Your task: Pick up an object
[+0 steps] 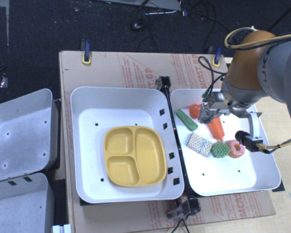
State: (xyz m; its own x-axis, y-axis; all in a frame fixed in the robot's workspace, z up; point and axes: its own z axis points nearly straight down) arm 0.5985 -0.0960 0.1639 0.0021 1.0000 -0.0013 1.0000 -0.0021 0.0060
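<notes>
The end effector was seen low over the right shallow white bin, at its upper left part; whether it was wide or narrow could not be told. Just beside it lay an orange carrot-shaped toy and a small red rounded piece. A green elongated toy lay to the left, and a patterned white block, a green bumpy ball and a pink ring lay nearer the middle. A yellow three-compartment plastic plate was placed in the left white bin.
</notes>
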